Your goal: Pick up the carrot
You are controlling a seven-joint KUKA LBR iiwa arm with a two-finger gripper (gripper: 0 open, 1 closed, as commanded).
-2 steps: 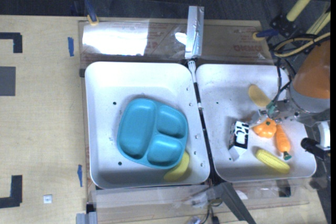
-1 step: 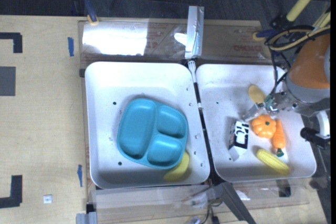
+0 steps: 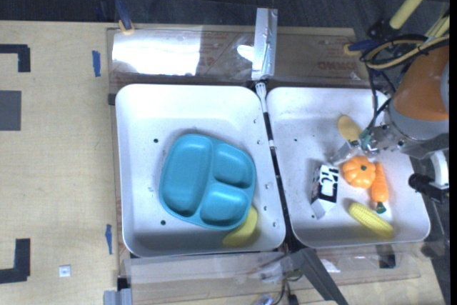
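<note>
Nearest the camera's foot of the scene, inside the right bin (image 3: pixel 421 225), a yellow corn cob (image 3: pixel 370 218) lies slantwise along the bin's near wall. Just behind the corn lies the carrot (image 3: pixel 379 183), in the right half of that bin. Its long axis runs nearly straight from near to far, tilted only a little; the green-tipped end points toward the near wall and almost touches the corn, and the orange body runs away toward the far wall. Pressed against the carrot's left flank sits a small orange pumpkin (image 3: pixel 358 172), touching it. Left of the pumpkin a black-and-white carton (image 3: pixel 325 186) lies tilted.

In the left bin (image 3: pixel 132 153), well apart from the carrot, a blue sectioned plate (image 3: pixel 207 181) rests with a yellow-green fruit (image 3: pixel 243 228) tucked under its near right corner.

Beyond the pumpkin, the gripper (image 3: pixel 368 141) hangs low over the right bin, just behind the carrot's far end and apart from it; whether it is apart or together cannot be told. A tan, rounded object (image 3: pixel 348 128) lies just left of it. The arm (image 3: pixel 421 100) reaches in from the right over the bin's far right corner, orange band uppermost, cables looping behind it above the worktop (image 3: pixel 50 153).
</note>
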